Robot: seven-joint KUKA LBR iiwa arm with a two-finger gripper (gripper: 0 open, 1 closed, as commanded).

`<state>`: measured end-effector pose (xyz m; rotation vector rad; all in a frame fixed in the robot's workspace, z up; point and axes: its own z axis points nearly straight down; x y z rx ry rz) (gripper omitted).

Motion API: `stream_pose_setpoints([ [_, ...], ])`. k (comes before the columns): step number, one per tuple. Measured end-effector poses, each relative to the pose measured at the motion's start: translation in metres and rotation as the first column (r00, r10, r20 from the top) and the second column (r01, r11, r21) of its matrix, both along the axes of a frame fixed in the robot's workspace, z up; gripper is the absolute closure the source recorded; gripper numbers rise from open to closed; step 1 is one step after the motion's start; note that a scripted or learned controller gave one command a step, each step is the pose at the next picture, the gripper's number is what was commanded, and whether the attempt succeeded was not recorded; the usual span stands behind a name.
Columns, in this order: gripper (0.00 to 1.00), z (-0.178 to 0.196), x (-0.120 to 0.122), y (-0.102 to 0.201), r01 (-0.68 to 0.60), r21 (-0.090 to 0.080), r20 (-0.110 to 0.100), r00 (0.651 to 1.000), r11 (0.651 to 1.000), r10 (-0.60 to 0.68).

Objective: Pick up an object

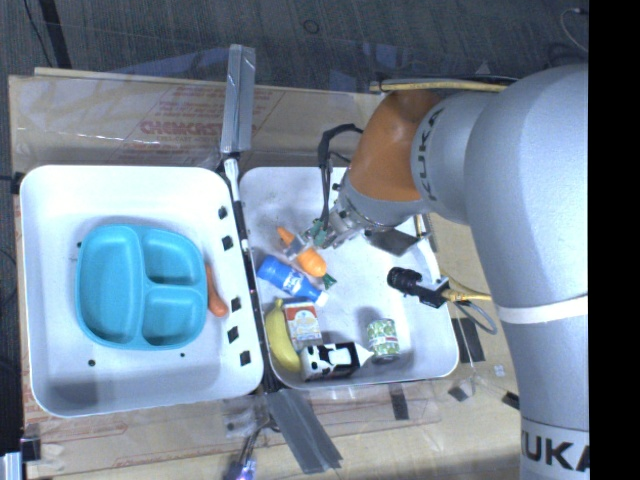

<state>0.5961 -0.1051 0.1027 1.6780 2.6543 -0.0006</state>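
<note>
My gripper [323, 233] hangs low over the upper middle of the right bin [440, 353], under the orange wrist band. Just below and left of it lies an orange carrot-like toy [311, 261], its thin end [286, 236] pointing up-left. Whether the gripper touches the toy is unclear. A blue bottle [288, 276] lies right under the toy. Along the bin's front are a yellow banana [279, 340], a small red and white carton [303, 323], a black and white carton [331, 360] and a green can [382, 338].
The left bin [60, 388] holds a blue divided plate [140, 286] with an orange utensil [215, 293] at its right side. A divider wall [240, 268] separates the bins. The big grey arm [520, 198] covers the right side.
</note>
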Motion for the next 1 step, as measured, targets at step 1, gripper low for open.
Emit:
stream_pose_setpoints([
  [1, 1.00, 0.1353, -0.0730, 0.0146, -0.211, 0.000, 0.000, 0.977, 0.977, 0.211],
])
